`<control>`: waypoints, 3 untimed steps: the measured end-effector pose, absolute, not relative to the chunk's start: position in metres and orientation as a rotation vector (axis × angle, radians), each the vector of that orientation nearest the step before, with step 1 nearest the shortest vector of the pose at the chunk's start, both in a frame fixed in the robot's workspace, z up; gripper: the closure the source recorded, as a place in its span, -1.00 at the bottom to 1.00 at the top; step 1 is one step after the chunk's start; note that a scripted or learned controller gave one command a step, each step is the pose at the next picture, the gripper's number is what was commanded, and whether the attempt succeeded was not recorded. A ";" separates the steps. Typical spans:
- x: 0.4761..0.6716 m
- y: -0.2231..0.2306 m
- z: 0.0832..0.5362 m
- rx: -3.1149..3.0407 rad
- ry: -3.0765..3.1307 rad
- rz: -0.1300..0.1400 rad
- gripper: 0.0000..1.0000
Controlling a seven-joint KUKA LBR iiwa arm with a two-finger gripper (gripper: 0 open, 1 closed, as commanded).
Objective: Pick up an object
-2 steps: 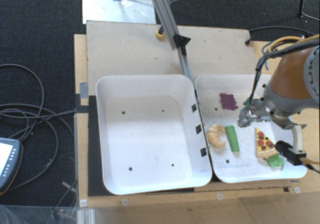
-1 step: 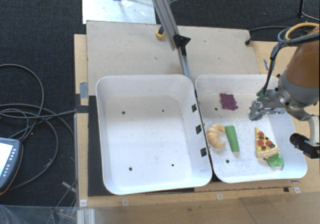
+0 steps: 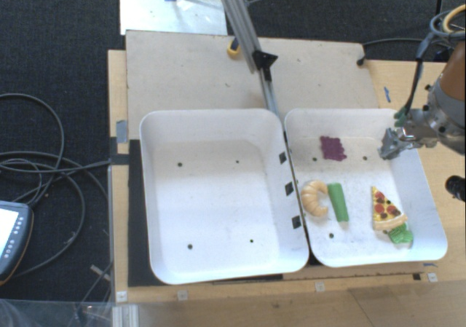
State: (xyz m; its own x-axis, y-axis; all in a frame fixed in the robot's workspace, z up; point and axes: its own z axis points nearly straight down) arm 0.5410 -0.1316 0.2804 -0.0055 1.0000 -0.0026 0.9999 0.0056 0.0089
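Both bins [image 3: 218, 194] look like smooth white plastic with a faint sheen. The tabletop [image 3: 313, 71] is matt, pale wood-like board. The gripper [image 3: 392, 145] appears bare grey metal. The pizza slice [image 3: 384, 209] looks glossy plastic.

White bins [image 3: 218, 129]; left of gripper [image 3: 389, 147]: purple lump [image 3: 333, 148]; below: tan croissant [image 3: 315, 197], green stick [image 3: 337, 202], yellow pizza w/ red dots [image 3: 384, 208]

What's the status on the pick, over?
Gripper at right bin's far right edge, holding nothing. Croissant, green stick, pizza slice, purple piece all lying in that bin. Nothing in the way.
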 end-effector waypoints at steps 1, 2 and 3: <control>0.571 -0.093 0.276 2.209 2.229 0.005 1.00; 0.585 -0.044 0.262 2.210 2.233 0.003 1.00; 0.611 0.009 0.246 2.208 2.233 0.005 1.00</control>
